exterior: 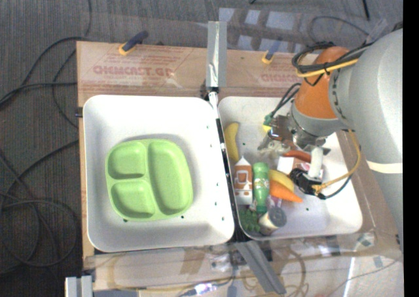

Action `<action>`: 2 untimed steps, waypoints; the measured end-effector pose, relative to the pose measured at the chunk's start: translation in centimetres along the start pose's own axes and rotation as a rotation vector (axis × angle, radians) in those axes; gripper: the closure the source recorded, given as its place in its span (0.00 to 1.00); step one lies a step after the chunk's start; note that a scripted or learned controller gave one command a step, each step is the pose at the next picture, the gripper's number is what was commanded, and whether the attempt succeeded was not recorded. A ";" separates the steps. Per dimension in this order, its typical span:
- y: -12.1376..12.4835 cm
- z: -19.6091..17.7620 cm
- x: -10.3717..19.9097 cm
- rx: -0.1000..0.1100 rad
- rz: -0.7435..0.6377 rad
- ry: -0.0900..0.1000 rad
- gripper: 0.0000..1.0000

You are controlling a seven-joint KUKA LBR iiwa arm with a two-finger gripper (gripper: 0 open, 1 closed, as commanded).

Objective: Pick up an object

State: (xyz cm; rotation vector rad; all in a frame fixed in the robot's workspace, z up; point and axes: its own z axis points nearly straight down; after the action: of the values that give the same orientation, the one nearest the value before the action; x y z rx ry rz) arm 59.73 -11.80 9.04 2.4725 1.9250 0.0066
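Note:
The right bin [340, 218] holds a pile of small items: a yellow banana [231, 140] by its left wall, a small white and orange bottle [243, 181], a green bottle [260, 186], an orange carrot-like piece [285, 192] and a dark green item [249, 218] near the front. My gripper [296, 158] reaches down into this bin from the right, just above the orange and yellow pieces. Its wrist and cables cover the fingertips.
In the left bin [95, 125] lies a light green tray [150, 177] with three compartments. A metal divider [214, 60] runs between the bins at the back. The grey arm [386, 106] with its orange band [319, 96] fills the right side.

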 end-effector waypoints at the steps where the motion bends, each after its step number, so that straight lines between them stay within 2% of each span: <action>1: 0.0 0.2 0.0 0.000 -0.001 0.000 0.00; 2: -5.1 0.1 -1.7 -0.004 -0.240 0.000 0.00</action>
State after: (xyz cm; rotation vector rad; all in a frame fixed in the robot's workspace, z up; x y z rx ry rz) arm 54.31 -12.23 8.94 2.2222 2.2044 0.0095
